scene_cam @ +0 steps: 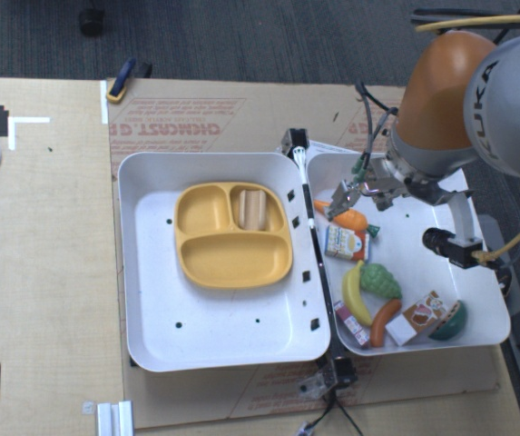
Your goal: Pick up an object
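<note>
The bench (pixel 42 271) is pale wood with a sheet of printed cardboard (pixel 178 121) under two white bins that sit side by side, touching along their inner walls. The left bin (pixel 151 316) holds a yellow divided plate (pixel 232 263), and a tan wooden block (pixel 252 209) lies in the plate's upper right compartment. The right bin (pixel 432 271) holds a cluster of toy food along its left and lower parts. The grey arm (pixel 477 80) with its orange band reaches in from the right and hangs over the upper left of the right bin. Its gripper (pixel 339 205) is low over the bin beside the dividing wall, just above an orange carrot (pixel 350 219); whether the claw is open or closed, or has hold of anything, I cannot tell from this angle. Just below the carrot lies a small juice carton (pixel 344 242). Further down are a yellow banana (pixel 356 296) and a green broccoli (pixel 382 282) beside it, then a red sausage (pixel 383 322), a small brown and white box (pixel 420 317), and a green round piece (pixel 452 322) at the bin's lower right corner. A small blue and yellow tool (pixel 121 79) lies at the bench's far edge.
</note>
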### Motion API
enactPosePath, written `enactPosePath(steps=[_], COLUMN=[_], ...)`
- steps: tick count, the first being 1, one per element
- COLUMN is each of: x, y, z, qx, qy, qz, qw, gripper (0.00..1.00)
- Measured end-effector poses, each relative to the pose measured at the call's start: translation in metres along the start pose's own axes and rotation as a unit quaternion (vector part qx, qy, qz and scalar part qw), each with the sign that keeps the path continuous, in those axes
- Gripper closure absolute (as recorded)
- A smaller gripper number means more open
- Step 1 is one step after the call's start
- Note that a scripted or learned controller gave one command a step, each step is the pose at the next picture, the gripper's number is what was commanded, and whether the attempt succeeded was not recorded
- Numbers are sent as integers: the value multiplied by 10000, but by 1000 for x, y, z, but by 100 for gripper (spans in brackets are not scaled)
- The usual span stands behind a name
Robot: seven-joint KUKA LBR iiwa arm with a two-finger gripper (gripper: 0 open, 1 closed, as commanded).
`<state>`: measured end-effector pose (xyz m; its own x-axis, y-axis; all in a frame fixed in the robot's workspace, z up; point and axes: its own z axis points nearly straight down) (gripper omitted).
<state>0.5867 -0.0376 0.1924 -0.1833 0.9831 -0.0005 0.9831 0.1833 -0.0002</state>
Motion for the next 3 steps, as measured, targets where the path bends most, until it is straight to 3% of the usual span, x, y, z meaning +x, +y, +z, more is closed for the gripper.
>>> enactPosePath(steps=[1,2,3], x=[-75,-61,-42], y=[12,-15,-97], z=[85,100,100], qx=[-47,-2,2], qy=[2,3,5], qz=[2447,2116,1837], qw=[9696,9773,9830], gripper=[0,0,0])
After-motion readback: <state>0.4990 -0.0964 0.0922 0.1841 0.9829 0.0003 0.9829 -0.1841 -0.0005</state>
